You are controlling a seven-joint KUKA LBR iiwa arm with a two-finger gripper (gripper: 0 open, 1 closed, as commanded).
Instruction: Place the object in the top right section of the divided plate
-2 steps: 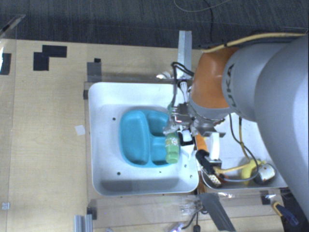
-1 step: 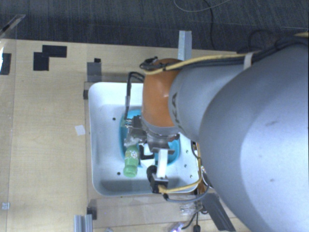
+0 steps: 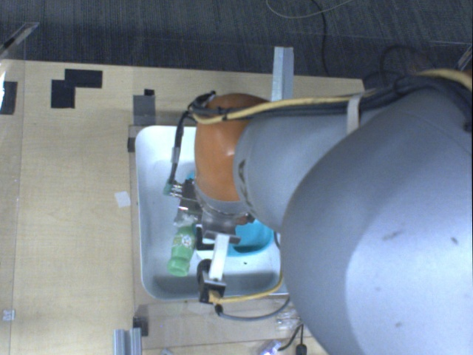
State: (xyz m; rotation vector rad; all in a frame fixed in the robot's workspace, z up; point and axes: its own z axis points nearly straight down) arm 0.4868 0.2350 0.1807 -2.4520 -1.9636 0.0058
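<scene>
My big grey arm (image 3: 369, 220) reaches over the white bin (image 3: 151, 198) on the counter (image 3: 66, 235). My gripper (image 3: 196, 220) points down into the bin. I cannot tell if it is wide or narrow. The green thing (image 3: 179, 251) lies on the bin's white floor, just beside my gripper, near the front left corner. A bit of the blue plate (image 3: 255, 239) peeks out under my arm, to the right of the green thing.

The grey arm (image 3: 369, 220) (orange band (image 3: 218, 154) showing) reaches in, wrist (image 3: 222, 214) pointing down.
</scene>
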